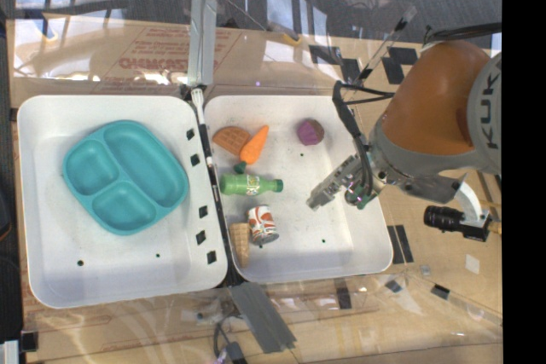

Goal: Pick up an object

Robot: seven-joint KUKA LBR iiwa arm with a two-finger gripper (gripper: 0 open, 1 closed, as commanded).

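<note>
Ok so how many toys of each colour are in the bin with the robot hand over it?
Orange or brown: 3, the carrot, the bread slice and the ice cream cone
Green: 1, the bottle
Purple: 1, the round fruit
Red and white: 1, the can
Total: 6

Bright even overhead light, white bins [281, 264] slightly washed, window glare streaking the clear panel at twelve o'clock, soft short shadows, mild softness overall
</note>
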